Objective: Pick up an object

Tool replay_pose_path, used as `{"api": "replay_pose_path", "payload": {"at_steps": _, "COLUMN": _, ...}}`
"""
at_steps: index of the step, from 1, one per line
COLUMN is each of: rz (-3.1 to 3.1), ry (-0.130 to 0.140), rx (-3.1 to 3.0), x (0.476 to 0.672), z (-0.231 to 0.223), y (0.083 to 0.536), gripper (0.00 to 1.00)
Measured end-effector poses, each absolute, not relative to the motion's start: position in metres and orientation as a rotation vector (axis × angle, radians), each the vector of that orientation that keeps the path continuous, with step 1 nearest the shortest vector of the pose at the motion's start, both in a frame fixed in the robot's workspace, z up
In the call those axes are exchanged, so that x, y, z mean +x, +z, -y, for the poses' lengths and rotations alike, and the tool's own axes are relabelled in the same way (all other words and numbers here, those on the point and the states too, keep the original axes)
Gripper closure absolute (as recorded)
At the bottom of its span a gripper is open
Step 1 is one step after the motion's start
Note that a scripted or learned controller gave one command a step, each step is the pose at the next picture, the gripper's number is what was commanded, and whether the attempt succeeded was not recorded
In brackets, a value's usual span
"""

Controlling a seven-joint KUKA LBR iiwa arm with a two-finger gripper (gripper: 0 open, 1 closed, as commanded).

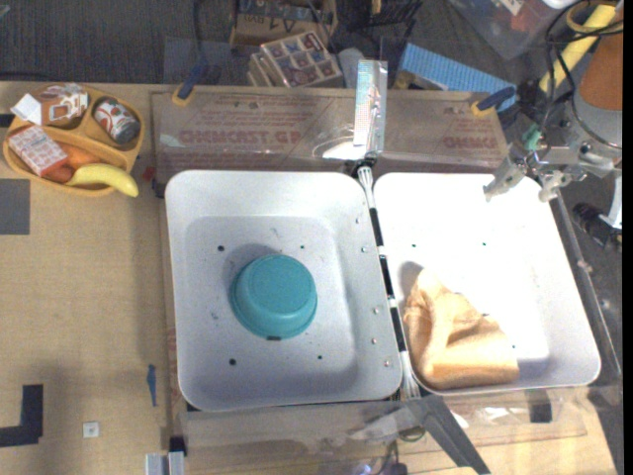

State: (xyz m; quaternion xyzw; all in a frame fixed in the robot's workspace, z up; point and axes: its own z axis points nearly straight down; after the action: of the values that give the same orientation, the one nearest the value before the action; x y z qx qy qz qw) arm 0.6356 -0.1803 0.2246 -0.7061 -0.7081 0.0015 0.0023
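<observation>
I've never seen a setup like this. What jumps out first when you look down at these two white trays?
Most striking is the teal bowl, lying upside down in the middle of the left bin. Next comes the crumpled tan cloth in the near left corner of the right bin. The gripper hovers over that bin's far right corner, with nothing between its fingers, and a yellow tray of toy food sits far left.

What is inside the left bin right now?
The left bin holds one thing: a teal bowl lying upside down near its middle. Anything beneath the bowl is covered and cannot be seen. The tan cloth lies in the right bin.
</observation>
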Motion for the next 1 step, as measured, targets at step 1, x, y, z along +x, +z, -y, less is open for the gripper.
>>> {"api": "replay_pose_path", "payload": {"at_steps": 1, "rz": 2.495, "ry": 0.003, "rx": -1.9, "x": 0.5509, "z": 0.1724, "y": 0.1272, "gripper": 0.0}}
